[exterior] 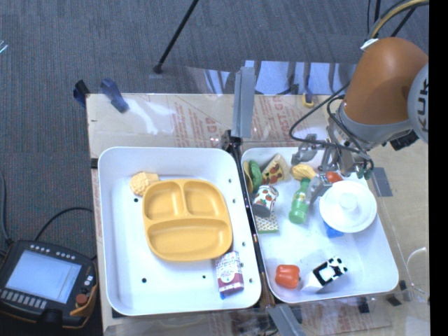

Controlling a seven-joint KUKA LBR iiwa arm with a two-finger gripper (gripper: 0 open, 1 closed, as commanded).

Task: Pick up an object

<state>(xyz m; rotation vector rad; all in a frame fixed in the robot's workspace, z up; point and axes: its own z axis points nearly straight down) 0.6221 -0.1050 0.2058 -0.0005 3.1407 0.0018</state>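
Objects for picking lie in two white bins, and none of them is lifted yet, so as I judge it the task is at its beginning. I use the white plate in the right bin as the landmark.

The arm, with its big orange part, hangs above and behind this plate. The left bin is well to the left of the plate and holds a yellow divided tray, a pale yellow waffle-like toy touching the tray's far left corner, and a small red-and-white carton at the tray's near edge.

Next to the plate, on its left, stands a green bottle, very close to the rim. Further left are a red-and-white can, a green vegetable toy and a pizza slice toy. In front of the plate, well apart, are a black-and-white cow-pattern toy and a red pepper toy. A small yellow toy lies behind the bottle.

The gripper is low over the far left edge of the plate, between the yellow toy and a small red thing that is partly hidden. Whether its fingers are apart or together I cannot tell, and nothing is seen held between them.

What is left: to close on one object and raise it. The bottle and the small red thing seem the nearest candidates, but which one is aimed at I cannot say.
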